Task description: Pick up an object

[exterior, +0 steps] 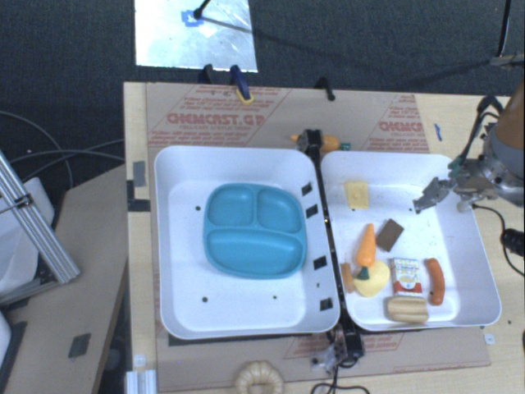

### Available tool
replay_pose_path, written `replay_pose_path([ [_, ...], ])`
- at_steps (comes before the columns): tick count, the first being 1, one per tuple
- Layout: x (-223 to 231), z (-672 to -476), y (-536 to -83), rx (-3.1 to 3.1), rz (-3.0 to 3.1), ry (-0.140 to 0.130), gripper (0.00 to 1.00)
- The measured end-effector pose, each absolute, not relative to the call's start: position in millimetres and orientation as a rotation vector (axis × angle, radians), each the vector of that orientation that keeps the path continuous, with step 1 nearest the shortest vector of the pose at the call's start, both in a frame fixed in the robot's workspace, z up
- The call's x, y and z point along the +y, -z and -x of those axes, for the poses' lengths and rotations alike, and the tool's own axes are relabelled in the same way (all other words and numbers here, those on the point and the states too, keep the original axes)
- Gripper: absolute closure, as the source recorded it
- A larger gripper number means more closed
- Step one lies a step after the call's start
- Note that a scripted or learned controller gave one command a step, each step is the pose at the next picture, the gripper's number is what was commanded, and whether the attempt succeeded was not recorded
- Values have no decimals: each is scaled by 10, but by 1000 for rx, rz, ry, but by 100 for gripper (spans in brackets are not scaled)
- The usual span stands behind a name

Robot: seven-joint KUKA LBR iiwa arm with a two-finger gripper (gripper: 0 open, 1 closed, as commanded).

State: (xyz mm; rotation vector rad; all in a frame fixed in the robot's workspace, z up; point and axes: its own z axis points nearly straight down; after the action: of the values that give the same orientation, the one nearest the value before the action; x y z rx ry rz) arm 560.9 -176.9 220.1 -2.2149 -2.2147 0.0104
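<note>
We see the gripper (447, 194) over the right bin's (484, 261) far right side, fingers apart, nothing between them. The objects lie below and left of it, well apart: cheese (357, 194), carrot (367, 245), brown block (389, 235), sausage (435, 280), bun (407, 309).

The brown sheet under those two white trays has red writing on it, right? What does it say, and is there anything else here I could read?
"CHEMCAST GP" in red on the brown sheet, repeated slantwise near its other corners, where it is too blurred to read surely.
The small red and white packet in the right bin has print on it, too small to read.
Nothing else is readable.
</note>
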Motion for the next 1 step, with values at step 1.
replay_pose_path([
  [1, -1762, -5636, -2279, -2226, 2219, 1, 0],
])
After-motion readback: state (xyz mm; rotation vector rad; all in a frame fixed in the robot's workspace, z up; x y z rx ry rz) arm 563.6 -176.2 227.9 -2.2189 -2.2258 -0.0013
